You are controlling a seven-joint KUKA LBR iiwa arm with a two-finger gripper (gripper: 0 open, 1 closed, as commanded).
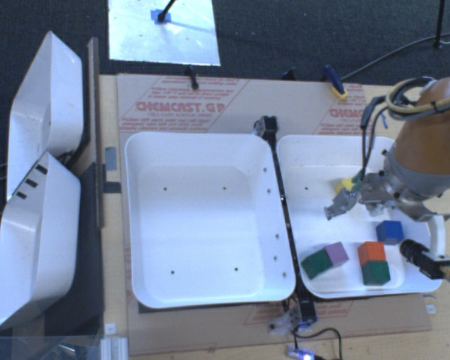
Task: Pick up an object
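Blocks lie scattered in the right bin [315, 152]: a blue cube [390, 232], an orange block [372, 251] touching a dark green one [376, 273] just below it, a purple block [336, 254] touching another green block [315, 264] to its left, and a small yellow piece [348, 184] partly hidden by the arm. The left bin [202, 216] sits alongside, both resting on the tabletop [232, 100].

The tool [340, 205] hangs over the middle of the right bin, beside the yellow piece and well above the purple and green pair. Whether it is released or clenched cannot be told from this angle, and nothing can be seen held in it.

All of these look like small, rigid blocks, probably light foam or wood, with flat faces that should not slip much under a squeeze. The blue cube looks the easiest target, since it stands apart from its neighbours, leaving room on two opposite flat sides. The orange and dark green pair, and the purple and green pair, touch each other, so a grasp there would need to close across the free faces, or risk nudging both blocks. The yellow piece is too hidden to judge.
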